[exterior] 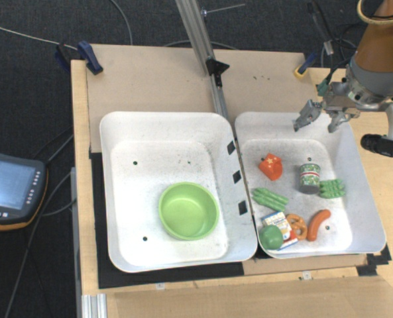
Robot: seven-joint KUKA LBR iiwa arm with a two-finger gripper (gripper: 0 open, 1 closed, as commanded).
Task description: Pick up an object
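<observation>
The arm [380, 38] runs off frame — upper right corner.

The right bin [355, 177] holds small toys: a red pepper [271, 167], a little can [309, 177] standing up, and a green leafy piece [331, 189] touching it. Near the front lie green beans [270, 198], a sausage [318, 223], a pretzel [295, 225], a small box [280, 222] and a green ball [271, 237].

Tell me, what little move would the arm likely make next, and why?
Probably it should drop down toward the small can. The gripper hangs open above the right bin's far end with nothing between its fingers, and the can stands upright nearly below it, beside the red toy.
</observation>
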